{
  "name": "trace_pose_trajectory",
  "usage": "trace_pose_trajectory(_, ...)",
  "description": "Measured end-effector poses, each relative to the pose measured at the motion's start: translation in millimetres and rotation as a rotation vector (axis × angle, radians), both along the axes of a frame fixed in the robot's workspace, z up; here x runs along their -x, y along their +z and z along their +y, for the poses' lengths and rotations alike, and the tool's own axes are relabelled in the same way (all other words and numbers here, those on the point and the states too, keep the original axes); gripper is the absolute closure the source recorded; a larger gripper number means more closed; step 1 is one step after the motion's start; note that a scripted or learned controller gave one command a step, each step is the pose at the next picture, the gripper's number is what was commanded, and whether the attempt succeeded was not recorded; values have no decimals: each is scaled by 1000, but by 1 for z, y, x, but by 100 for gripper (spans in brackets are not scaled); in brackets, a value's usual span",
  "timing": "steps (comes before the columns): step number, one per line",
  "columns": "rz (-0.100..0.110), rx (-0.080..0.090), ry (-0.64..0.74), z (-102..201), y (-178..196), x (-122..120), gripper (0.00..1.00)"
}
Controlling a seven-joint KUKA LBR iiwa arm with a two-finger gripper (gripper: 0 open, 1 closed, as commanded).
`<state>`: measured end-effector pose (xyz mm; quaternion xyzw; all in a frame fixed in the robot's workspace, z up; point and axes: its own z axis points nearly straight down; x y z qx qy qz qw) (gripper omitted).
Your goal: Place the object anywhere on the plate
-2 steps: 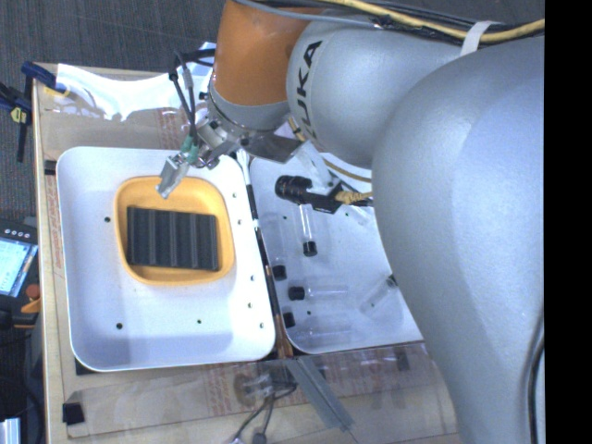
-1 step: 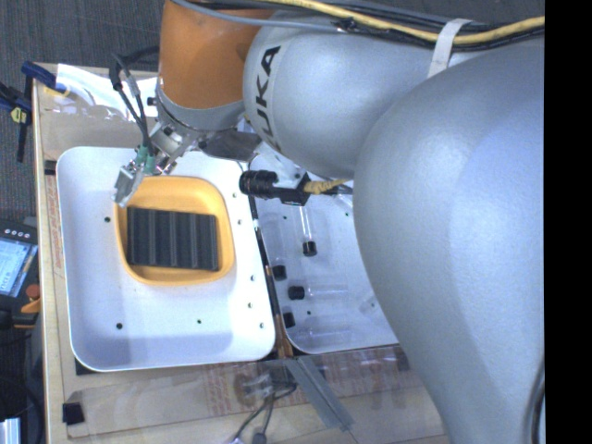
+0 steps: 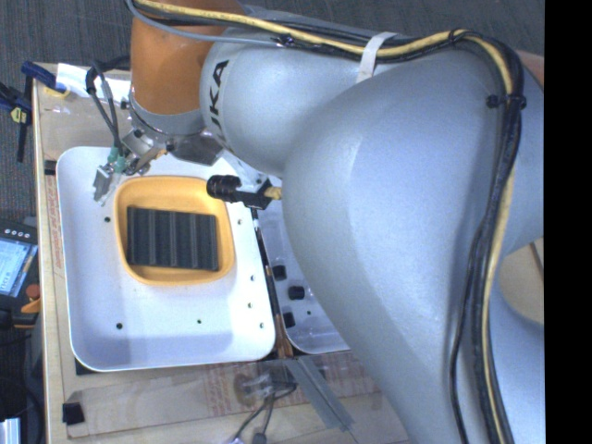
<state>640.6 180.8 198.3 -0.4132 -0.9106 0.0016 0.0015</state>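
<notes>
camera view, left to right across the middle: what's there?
Left bin rim → yellow plate → right bin → grey arm.

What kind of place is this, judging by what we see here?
Probably a robotics lab or test bench. A large grey industrial arm with taped-on cables reaches over shallow white bins on a wooden bench, and a yellow plate lies in the left bin.

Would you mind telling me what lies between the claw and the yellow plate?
In the camera view, bare white bin floor separates the claw from the yellow plate.
</notes>
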Motion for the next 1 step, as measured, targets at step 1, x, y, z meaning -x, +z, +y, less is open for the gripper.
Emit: trace_pose_trajectory(1,-4,-1,-186,28,25,14,0)
